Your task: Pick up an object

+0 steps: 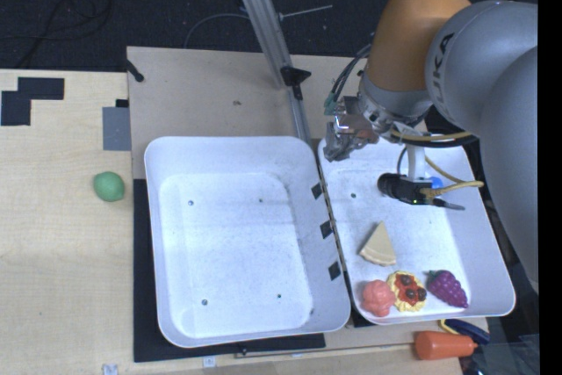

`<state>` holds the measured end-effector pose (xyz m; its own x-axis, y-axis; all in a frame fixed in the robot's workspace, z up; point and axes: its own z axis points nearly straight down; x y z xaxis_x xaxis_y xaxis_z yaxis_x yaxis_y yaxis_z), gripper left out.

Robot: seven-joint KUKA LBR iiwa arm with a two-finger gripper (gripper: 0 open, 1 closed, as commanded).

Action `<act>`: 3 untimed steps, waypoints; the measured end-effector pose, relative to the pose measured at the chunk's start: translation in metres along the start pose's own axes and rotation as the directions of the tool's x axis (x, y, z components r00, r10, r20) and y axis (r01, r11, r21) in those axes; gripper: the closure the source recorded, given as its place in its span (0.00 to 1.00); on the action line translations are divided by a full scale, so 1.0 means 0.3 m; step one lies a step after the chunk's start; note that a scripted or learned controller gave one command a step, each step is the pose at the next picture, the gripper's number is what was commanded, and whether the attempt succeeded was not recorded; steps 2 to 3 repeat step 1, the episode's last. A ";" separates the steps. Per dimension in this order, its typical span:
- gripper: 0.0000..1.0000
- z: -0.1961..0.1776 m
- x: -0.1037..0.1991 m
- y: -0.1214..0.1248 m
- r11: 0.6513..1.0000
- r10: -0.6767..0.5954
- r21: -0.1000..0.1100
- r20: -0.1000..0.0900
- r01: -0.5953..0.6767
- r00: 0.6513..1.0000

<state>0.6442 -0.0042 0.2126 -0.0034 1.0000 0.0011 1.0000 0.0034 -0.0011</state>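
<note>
My gripper hangs over the far left corner of the right bin, close to the divide between the two bins; nothing shows in it. Toys lie in the near part of that bin. A tan sandwich wedge is closest, a good way in front of the gripper. Along the front wall sit a pink lumpy toy, a yellow and red pizza-like piece and a purple bunch of grapes.
The left bin lies beside the right one, with black clips along their shared edge. A green ball rests on the bench to the left. An orange carrot toy lies outside the right bin's front. A metal rail slants behind.
</note>
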 end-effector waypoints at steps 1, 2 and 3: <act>1.00 -0.052 0.185 0.005 1.000 0.000 -0.002 0.000 0.000 1.000; 1.00 -0.052 0.185 0.005 1.000 0.000 -0.002 0.000 0.000 1.000; 1.00 -0.052 0.185 0.005 1.000 0.000 -0.002 0.000 0.000 1.000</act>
